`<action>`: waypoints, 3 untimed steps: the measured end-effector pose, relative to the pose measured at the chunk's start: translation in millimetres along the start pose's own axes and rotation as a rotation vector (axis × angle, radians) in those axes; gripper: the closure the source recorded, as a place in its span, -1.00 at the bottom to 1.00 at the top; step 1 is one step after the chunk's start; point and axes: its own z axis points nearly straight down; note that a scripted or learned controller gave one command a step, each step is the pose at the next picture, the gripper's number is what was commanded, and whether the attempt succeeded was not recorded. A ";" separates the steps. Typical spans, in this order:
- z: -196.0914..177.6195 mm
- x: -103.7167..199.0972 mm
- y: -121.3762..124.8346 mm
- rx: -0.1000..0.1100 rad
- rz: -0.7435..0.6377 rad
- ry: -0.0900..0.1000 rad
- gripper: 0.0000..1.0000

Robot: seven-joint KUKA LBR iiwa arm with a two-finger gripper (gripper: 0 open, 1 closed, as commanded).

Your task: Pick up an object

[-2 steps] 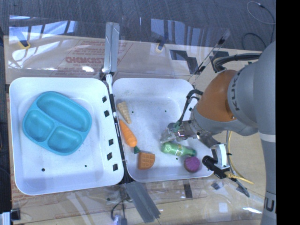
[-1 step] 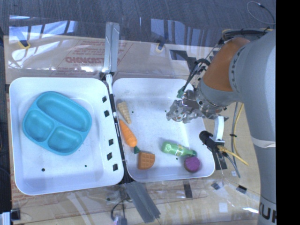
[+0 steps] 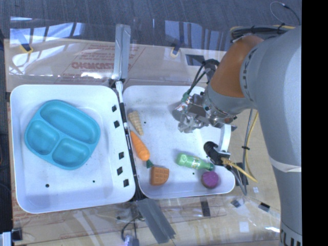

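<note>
Carrot (image 3: 139, 146) lies along the left wall of the right bin (image 3: 154, 92), touching the cone (image 3: 135, 122); my gripper (image 3: 187, 118) hovers mid-bin, well apart from it, and whether my jaws are spread I cannot tell. A grasp there risks scraping the wall or nudging the cone. Open floor lies between carrot and green bottle (image 3: 193, 162).

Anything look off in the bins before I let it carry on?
Nothing stands out. The blue plate lies flat in the left bin. Carrot, cone, waffle, green bottle and purple piece lie loose in the right bin, below the gripper.
</note>
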 end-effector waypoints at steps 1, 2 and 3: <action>0.1 -0.2 0.0 0.000 0.000 0.000 -1.00; 105.1 -36.0 -35.8 0.002 -0.045 0.001 -1.00; 104.4 36.7 32.6 -0.001 -0.204 0.001 -1.00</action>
